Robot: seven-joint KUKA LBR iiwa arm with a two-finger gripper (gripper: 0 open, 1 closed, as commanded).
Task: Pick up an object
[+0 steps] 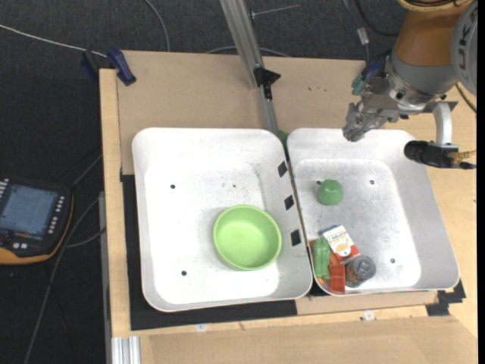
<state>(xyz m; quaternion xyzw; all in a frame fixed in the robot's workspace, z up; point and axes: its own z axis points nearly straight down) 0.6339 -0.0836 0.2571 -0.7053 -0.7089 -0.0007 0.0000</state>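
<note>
Over the far rim of the right bin [424, 226] hangs the gripper [354, 132], its dark fingers pointing down and drawn close together at the tip, with nothing between them. The grey arm [432, 29] with its orange band reaches in from the right above it.

Below the gripper, well apart from it, a small green knob-shaped piece [330, 192] sits on the bin floor near the middle; it is matte green, round, with a small stub on top. Nearer the front edge of the same bin lies a cluster of things touching one another: a small carton [338, 241] in white and orange, a green stick-like piece [322, 262] beside it, a red piece [336, 274] under the carton, and a grey round can [361, 268] lying against them.

The left bin [174, 173] holds a light green bowl [247, 237], upright, near its front right part.
</note>
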